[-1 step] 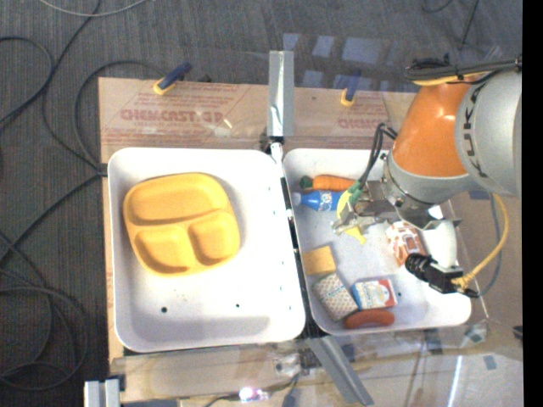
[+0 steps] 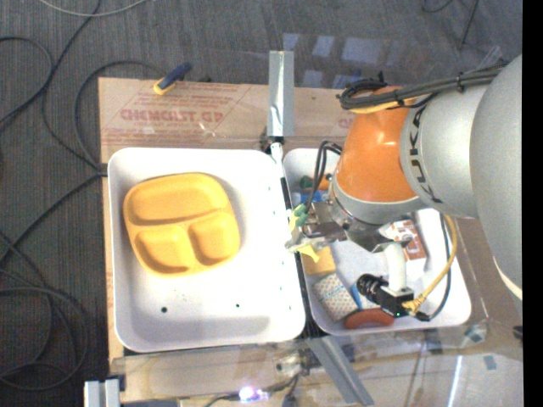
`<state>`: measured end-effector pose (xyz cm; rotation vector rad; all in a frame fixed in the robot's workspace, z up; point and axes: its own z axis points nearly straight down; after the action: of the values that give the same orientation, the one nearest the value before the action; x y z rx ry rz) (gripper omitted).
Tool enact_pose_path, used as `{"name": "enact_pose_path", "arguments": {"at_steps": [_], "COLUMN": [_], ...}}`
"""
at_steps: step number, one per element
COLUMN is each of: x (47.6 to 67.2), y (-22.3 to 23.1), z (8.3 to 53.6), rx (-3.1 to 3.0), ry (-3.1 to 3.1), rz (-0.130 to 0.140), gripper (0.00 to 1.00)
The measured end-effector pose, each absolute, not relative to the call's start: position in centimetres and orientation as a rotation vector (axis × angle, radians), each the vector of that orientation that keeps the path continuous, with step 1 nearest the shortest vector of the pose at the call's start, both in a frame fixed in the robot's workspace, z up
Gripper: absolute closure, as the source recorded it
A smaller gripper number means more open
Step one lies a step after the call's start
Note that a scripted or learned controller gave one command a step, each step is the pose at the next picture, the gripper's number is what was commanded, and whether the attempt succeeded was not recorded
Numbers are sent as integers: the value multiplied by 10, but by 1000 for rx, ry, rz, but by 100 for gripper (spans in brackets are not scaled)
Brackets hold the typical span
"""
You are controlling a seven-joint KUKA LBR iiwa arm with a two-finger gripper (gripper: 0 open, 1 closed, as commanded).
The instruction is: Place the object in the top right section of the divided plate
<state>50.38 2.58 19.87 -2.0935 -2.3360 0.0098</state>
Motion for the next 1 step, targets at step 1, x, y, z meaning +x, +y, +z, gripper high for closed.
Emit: {"name": "enact_pose_path", "arguments": {"at_steps": [1], "x": [484], "y": [86], "z": [187], "rx": [-1902], "ry": [-2494], "rz": [10], "gripper": [100]}}
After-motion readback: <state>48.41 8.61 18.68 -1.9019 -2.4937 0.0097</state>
